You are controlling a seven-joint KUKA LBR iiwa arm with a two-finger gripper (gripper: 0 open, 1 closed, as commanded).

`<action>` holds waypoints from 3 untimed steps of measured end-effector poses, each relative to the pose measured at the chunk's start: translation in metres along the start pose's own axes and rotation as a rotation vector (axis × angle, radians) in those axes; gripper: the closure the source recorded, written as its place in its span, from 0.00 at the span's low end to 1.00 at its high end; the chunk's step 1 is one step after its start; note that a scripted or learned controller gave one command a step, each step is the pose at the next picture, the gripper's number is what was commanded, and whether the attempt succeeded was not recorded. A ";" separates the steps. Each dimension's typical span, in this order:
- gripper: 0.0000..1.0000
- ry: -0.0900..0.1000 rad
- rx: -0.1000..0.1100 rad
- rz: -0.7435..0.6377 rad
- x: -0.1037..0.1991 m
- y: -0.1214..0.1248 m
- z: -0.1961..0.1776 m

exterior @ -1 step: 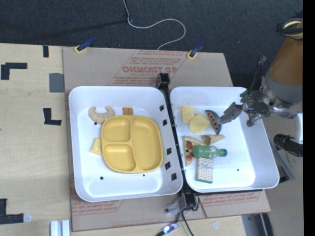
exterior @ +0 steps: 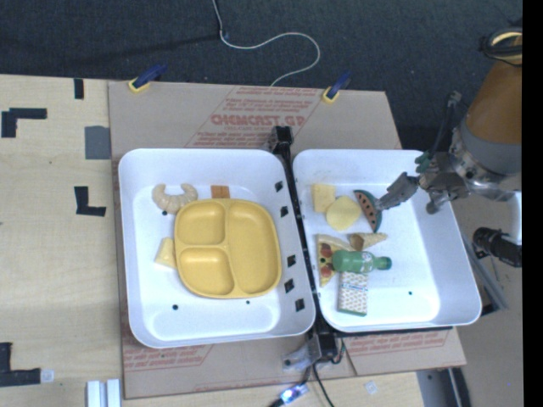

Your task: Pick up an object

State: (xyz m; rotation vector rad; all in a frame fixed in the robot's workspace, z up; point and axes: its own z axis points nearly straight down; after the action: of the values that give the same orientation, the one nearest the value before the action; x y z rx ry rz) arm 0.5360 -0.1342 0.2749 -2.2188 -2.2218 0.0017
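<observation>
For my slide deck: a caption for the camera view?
End effector hovers over the right bin beside a watermelon slice; yellow plate in the left bin.

Pale wooden worktop point(exterior: 51, 253) with black marks. Directly on it, a cardboard sheet point(exterior: 254, 117) with red print, clipped at the far edge by two blue-and-yellow clamps point(exterior: 148, 76). On the sheet, two white bins side by side: left bin point(exterior: 144, 312), right bin point(exterior: 441, 295), touching.

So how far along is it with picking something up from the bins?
Nothing looks picked yet. The gripper hangs over the right bin, close to the watermelon slice, with nothing visibly between its fingers. The green bottle and round yellow piece lie in the bin. Grasping and lifting remain.
</observation>
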 end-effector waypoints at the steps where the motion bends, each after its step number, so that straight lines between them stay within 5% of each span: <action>1: 0.00 0.000 0.006 0.001 -0.008 -0.004 0.059; 2: 0.00 0.001 0.005 0.001 -0.005 -0.015 0.112; 3: 0.00 -0.001 -0.019 0.004 0.001 -0.015 0.162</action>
State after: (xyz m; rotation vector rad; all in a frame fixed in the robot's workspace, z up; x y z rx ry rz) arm 0.5206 -0.1332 0.1130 -2.2329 -2.2277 -0.0187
